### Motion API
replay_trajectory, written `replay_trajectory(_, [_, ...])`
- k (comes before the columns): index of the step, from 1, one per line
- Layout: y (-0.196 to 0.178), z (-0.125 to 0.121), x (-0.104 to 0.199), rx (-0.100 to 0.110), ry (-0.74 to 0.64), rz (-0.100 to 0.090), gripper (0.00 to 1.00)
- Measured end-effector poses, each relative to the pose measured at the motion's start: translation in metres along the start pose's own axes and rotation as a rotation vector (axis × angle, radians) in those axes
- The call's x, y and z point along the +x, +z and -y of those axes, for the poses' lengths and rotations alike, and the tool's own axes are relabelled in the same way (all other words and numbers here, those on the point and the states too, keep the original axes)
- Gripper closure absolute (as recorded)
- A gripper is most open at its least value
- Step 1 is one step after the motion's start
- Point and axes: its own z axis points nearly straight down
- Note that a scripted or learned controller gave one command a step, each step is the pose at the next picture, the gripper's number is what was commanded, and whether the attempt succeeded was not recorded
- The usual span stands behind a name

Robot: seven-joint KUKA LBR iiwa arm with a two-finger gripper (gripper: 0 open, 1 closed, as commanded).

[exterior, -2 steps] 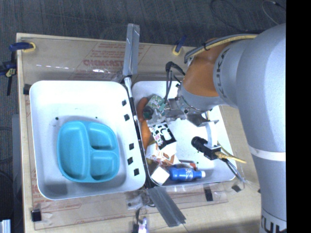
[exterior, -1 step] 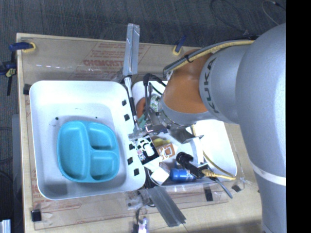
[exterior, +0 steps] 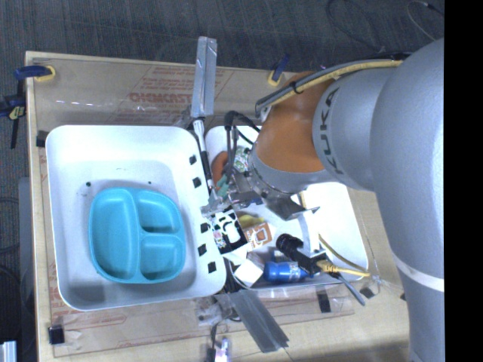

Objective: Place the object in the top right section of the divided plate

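Note:
A light blue divided plate with three sections lies in the left white bin, toward its front. My gripper is low over the left side of the right bin, close to the wall between the two bins. The grey arm with its orange band covers most of that bin. An orange object lies just behind the gripper, partly hidden by it. Just in front of the gripper, a black-and-white patterned piece and a small card with a brown square lie side by side.
A blue object and a white piece rest at the right bin's front edge. A grey metal bar stands behind the bins. Black markers dot the divider between the bins.

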Motion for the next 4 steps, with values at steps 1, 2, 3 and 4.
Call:
replay_trajectory(1, [-0.023,-0.024,0.019,-0.002,-0.004,0.002,1.00])
replay_trajectory(2, [-0.016,-0.046,0.036,-0.004,-0.080,0.003,1.00])
replay_trajectory(3, [-0.017,-0.046,0.036,-0.004,-0.080,0.003,0.00])
replay_trajectory(4, [0.011,0.018,0.082,0.000,0.140,0.002,0.00])
